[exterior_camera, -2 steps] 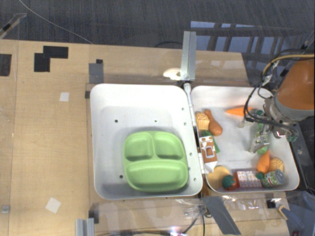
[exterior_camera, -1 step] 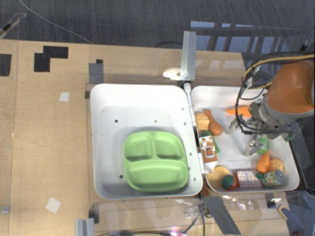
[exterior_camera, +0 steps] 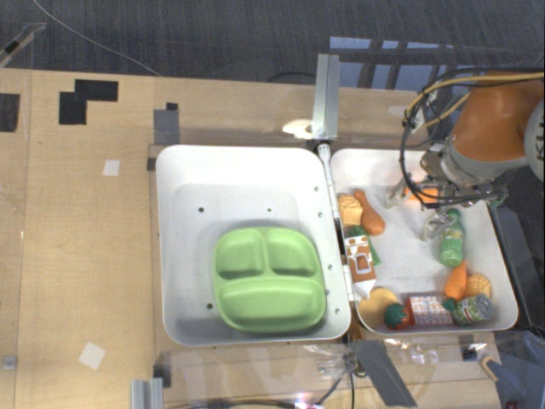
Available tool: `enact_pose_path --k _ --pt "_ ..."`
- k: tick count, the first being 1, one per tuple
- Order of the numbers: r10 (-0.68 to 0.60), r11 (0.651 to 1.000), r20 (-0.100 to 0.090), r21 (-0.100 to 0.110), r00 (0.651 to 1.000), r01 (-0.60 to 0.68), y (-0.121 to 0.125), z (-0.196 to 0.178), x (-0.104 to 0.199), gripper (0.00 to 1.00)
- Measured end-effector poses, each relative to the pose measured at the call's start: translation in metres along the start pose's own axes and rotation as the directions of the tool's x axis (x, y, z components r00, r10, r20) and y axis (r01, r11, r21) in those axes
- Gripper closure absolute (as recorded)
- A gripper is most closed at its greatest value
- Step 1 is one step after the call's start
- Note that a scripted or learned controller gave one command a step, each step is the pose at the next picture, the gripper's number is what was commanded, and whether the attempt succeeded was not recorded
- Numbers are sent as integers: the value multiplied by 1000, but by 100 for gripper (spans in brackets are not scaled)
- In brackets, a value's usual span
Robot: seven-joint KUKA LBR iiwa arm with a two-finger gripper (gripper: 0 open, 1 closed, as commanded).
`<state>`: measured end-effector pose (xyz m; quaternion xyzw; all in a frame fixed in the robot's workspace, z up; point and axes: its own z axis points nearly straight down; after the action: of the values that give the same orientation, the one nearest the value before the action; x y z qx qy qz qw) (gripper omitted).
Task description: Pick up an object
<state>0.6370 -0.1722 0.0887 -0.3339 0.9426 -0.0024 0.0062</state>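
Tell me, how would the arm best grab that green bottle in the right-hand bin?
Probably from straight above, pinching the green bottle across its narrow middle. It lies flat on the right bin floor, lengthwise top to bottom, with bare floor on its left; a carrot crowds its lower end.

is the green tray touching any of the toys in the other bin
Apart. The camera view shows the green tray lying in the left bin, while the toys, such as the carrot, lie in the right bin beyond the rims.
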Motion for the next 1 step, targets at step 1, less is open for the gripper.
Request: enact_pose_path --k 1 --pt "-504 864 1 2 864 504 -26 -2 -25 0"
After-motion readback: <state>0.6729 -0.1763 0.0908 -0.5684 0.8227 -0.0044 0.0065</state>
